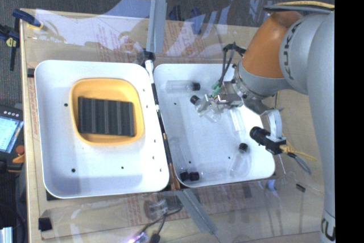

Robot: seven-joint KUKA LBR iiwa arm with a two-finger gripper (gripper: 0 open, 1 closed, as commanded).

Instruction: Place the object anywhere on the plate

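The grey two-finger gripper (213, 101), its grip state impossible to tell, is hovering over the right white bin (259, 171), with the yellow rounded plate (105, 88) lying well to its left in the other bin.

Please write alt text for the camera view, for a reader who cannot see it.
A grey robot arm reaches from the right over the right white bin, which holds several clear tubes with black caps. The left white bin holds a yellow plate with a dark ribbed insert.
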